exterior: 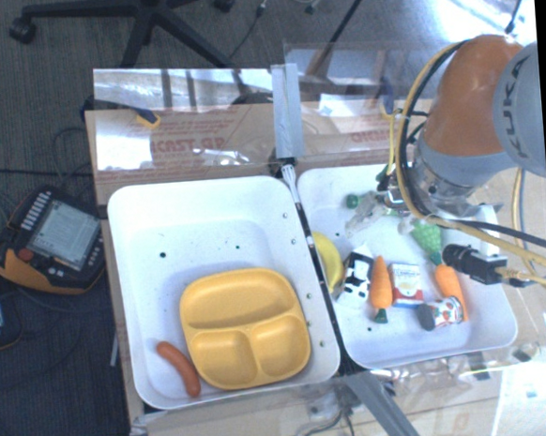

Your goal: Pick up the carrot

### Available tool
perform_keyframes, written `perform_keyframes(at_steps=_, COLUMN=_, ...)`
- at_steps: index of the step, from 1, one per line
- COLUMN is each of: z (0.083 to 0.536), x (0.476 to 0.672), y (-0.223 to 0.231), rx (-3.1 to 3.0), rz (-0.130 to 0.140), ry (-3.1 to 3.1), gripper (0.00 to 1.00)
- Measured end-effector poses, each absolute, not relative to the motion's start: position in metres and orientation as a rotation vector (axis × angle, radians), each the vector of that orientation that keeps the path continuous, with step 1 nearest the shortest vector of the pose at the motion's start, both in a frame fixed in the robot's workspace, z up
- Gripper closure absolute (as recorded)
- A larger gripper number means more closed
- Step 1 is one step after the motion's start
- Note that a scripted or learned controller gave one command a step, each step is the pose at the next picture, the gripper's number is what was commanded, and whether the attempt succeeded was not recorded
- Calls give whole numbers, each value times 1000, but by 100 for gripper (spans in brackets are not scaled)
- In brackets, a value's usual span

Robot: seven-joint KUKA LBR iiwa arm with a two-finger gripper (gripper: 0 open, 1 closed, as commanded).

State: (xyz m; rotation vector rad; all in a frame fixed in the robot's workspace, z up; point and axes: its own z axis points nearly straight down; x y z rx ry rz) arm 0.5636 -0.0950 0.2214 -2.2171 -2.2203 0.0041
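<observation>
Your arm point(476, 112) hangs over the far part of the right bin point(489, 336); its bulk hides the gripper, so you cannot tell its state. The carrot point(380, 283) lies toward the bin's middle, nearer the camera and left of the wrist, long axis running near to far, just beside a small carton point(407, 284). It looks orange, tapered, smooth; a second orange piece point(448, 288) sits right of the carton.

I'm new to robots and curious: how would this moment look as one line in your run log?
task: pick up carrot | carrot: lying in right bin, untouched | arm: above right bin | left bin: yellow tray, sausage
</observation>
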Motion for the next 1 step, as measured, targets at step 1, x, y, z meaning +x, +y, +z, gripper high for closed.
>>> perform_keyframes(at_steps=1, z=123, x=527, y=-136, rx=-2245, rz=-29, ry=-2236, gripper=0)
